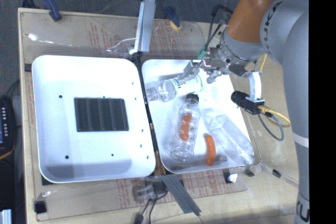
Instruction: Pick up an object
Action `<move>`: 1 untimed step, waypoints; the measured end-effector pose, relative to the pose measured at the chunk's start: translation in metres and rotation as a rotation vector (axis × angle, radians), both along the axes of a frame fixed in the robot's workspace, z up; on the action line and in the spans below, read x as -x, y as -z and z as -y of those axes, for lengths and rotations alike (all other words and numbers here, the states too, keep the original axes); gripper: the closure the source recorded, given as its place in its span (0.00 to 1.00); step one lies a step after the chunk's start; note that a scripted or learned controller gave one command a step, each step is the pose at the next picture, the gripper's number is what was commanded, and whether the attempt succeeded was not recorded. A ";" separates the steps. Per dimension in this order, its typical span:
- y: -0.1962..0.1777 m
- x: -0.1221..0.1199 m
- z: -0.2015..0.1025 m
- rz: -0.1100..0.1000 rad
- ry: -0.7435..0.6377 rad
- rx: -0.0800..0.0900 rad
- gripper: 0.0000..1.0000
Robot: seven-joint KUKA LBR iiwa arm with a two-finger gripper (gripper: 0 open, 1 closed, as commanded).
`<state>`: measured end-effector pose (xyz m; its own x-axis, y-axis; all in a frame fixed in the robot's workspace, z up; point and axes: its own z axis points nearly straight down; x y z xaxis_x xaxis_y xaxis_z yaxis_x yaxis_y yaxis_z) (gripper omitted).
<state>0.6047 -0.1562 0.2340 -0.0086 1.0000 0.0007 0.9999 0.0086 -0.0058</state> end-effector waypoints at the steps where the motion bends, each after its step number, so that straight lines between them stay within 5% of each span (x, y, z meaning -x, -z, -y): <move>1: 0.143 0.051 0.013 0.002 -0.120 0.000 0.00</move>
